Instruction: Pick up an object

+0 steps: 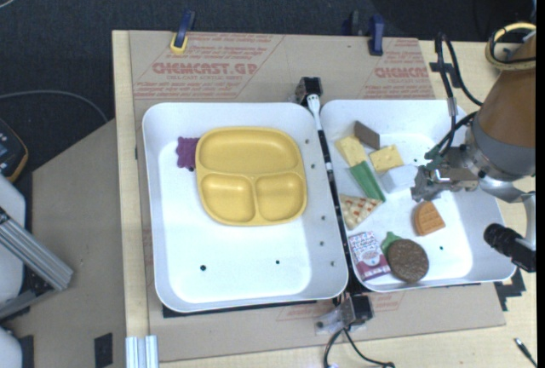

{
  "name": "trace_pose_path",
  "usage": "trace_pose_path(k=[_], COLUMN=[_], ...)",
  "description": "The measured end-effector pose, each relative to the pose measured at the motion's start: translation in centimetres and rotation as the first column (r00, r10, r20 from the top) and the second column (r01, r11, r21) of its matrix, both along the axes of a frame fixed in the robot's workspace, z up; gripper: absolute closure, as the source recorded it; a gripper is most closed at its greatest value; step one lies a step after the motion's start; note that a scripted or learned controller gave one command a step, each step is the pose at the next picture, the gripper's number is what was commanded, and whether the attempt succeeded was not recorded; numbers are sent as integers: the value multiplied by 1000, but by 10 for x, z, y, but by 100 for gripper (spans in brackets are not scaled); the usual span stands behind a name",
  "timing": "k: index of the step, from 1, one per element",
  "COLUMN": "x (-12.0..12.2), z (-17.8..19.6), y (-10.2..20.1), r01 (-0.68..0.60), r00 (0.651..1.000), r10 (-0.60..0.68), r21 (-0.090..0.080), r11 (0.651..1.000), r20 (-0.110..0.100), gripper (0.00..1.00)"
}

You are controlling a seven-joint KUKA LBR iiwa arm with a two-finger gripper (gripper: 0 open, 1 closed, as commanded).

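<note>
My gripper (428,190) hangs over the right bin (456,260), in its right half, with the arm coming in from the right. Just below it in the view lies an orange bread-like piece (428,219), apart from the gripper. Nothing shows in the gripper's grasp. Left of it lie a green stick (368,181), two yellow cheese blocks (351,150) (387,158) and a small brown block (368,135). A pizza slice (359,209), a red-and-white packet (365,250) and a round brown patty (408,261) lie toward the front.
The left bin (238,268) holds a yellow divided plate (251,175) with a purple piece (185,152) at its left edge. A black divider strip (324,162) runs between the bins. Cables (447,77) hang near the arm at the right bin's far corner.
</note>
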State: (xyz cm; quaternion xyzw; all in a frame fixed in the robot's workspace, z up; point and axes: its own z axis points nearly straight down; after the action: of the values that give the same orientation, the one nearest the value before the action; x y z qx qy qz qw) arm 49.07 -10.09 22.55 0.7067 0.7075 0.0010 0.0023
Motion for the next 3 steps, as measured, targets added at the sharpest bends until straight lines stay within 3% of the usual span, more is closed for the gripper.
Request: trace_pose_path(k=[1,2,3], x=[55,111,125], z=[4,-9,-10], y=[17,15,19], r01=[-3,-2,0], r00=[1000,1000,1000], r10=[3,2,0], r21=[0,0,0], r11=[1000,1000,1000], r20=[2,2,1], gripper=[100,100,100])
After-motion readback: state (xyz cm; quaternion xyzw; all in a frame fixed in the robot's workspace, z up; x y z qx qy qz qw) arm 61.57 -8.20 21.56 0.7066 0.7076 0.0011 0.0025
